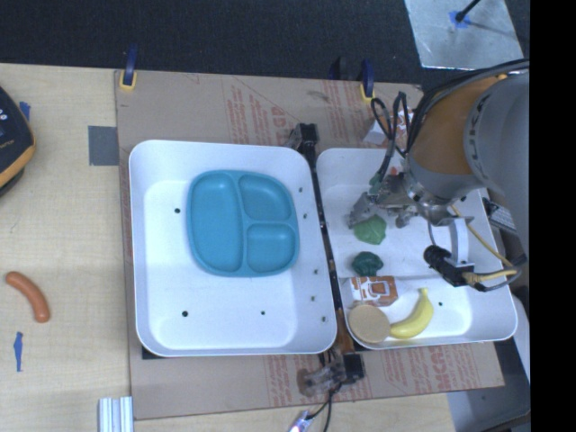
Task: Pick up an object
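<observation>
**Gripper low in the right bin, above a green piece**

At the far left of the frame a sausage point(28, 295) lies on the bench, outside both bins. The left bin point(153, 331) holds a blue divided plate point(241, 222) near its centre. In the right bin point(490, 329), the gripper point(371, 207) sits at the upper middle, just above a light green piece point(369, 231); whether it is apart or together cannot be told. Below that lies a dark green lump point(366, 263), then a small printed packet point(373, 289), a round tan disc point(366, 324), and a banana point(413, 316) at the lower right.
</observation>
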`<state>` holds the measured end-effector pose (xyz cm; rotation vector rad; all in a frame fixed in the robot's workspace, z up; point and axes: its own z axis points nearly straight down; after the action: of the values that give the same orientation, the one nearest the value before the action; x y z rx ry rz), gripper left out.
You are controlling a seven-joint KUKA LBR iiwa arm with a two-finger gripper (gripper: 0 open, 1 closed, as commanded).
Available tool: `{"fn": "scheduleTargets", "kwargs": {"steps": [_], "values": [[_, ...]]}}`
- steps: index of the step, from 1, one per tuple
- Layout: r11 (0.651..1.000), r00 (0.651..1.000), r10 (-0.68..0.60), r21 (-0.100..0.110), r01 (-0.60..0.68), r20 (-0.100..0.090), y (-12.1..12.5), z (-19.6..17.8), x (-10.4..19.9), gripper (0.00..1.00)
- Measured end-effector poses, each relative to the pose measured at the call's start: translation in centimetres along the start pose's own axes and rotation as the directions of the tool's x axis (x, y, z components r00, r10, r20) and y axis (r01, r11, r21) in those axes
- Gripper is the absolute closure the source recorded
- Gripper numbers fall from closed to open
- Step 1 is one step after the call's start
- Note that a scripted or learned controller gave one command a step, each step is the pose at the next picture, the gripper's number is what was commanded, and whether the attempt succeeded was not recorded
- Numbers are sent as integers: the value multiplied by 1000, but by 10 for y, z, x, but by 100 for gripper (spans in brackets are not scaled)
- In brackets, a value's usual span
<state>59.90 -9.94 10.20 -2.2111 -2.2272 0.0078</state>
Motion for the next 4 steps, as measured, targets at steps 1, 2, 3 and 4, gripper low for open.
{"fn": "scheduleTargets", "kwargs": {"steps": [1, 2, 3, 4], "values": [[1000, 1000, -1, 1, 1, 0, 0, -10, -1, 100], [1000, 1000, -1, 1, 1, 0, 0, -10, -1, 0], [1000, 1000, 1, -1, -1, 0, 0, 10, 2, 0], [1000, 1000, 0, 0, 0, 0, 0, 0, 1, 100]]}}
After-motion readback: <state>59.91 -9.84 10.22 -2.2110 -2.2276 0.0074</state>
